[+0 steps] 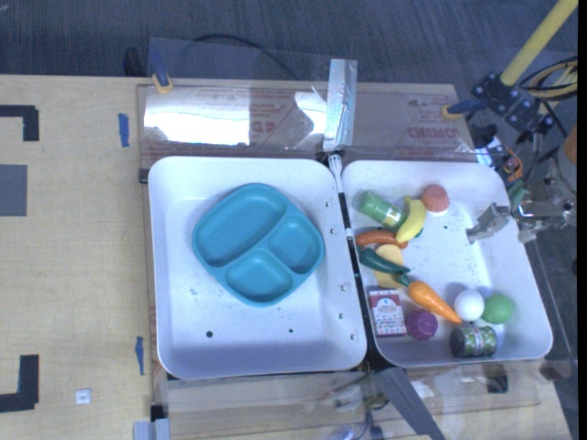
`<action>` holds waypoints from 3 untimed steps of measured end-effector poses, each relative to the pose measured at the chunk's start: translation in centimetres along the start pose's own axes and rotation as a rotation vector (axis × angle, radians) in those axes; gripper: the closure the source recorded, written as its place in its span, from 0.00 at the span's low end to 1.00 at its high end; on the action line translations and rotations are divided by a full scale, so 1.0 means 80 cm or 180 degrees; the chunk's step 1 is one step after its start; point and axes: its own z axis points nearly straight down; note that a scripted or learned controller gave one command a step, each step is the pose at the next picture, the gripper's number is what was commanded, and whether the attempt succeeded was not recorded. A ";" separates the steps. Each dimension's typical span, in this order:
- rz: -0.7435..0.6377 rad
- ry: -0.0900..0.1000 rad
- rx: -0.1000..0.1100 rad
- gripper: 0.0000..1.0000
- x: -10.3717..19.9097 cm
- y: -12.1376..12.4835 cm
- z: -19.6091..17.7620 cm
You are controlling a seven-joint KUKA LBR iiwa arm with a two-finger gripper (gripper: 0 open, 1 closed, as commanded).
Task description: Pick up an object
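Camera view: two white bins side by side on the worktop (64, 246), touching along their inner rims.
Left bin (183, 337): holds a blue tray (259, 243) near its middle, with bare white floor all round it, widest along the near edge.
Right bin (523, 282): toys crowd its left half and near edge; the far right part of the floor is open.
Toys: green bottle (381, 208), banana (413, 219) and peach ball (435, 197) by the far left; carrot (431, 300) in the middle; red box (386, 313) and purple piece (422, 324) near the inner rim; white ball (469, 304), green ball (499, 308) and can (473, 340) by the near rim.
Hand (486, 223): over the right bin's far right side, above open floor, well apart from the toys; whether it is wide or narrow I cannot tell.
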 end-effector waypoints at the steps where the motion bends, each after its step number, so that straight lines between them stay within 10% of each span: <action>1: -0.0090 0.0004 0.0014 0.00 0.092 0.001 0.119; 2: -0.0332 -0.0013 -0.0045 0.00 0.114 -0.063 0.151; 3: -0.0328 -0.0016 -0.0055 1.00 0.114 -0.061 0.140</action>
